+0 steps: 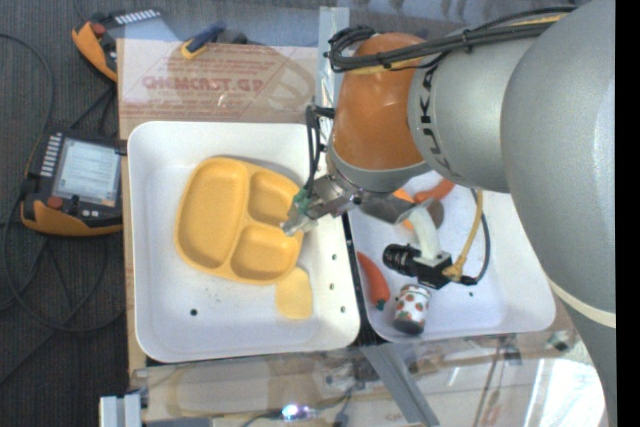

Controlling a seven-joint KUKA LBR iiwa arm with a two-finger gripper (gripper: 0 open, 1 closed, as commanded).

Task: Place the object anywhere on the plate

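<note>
A yellow plate [235, 215] with three compartments lies in the left white bin [160, 315]. My gripper [300, 213] hangs over the plate's right edge, above the border of its two right compartments. A small green object [300, 204] shows between the fingertips, and the gripper looks shut on it. The grey arm with its orange band hides the bin divider and the upper part of the right bin.
A flat yellow piece [294, 296] lies in the left bin just below the plate. In the right bin [520, 305] are an orange carrot [374, 280], a white and red figure [410, 307], a white piece [426, 233] and an orange thing [432, 188].
</note>
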